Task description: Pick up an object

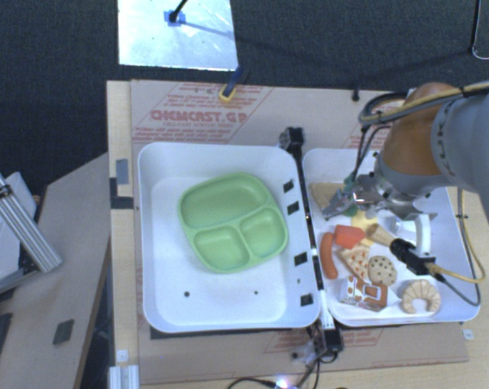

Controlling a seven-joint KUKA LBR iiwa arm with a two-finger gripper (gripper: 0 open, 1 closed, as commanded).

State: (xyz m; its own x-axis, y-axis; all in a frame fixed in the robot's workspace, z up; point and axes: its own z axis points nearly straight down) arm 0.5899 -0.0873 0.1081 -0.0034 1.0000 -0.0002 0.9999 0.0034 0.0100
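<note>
- Camera view: the arm (pixel 447 144) reaches over the right bin (pixel 463 225); the gripper (pixel 347 203) hangs low at the bin's upper left; grip state cannot be told.
- Toy foods lie just below and right of it: sausage (pixel 328 255), cookie (pixel 381 269), croissant (pixel 422 296).
- The left bin (pixel 159 217) holds a green tray (pixel 232 221).
</note>
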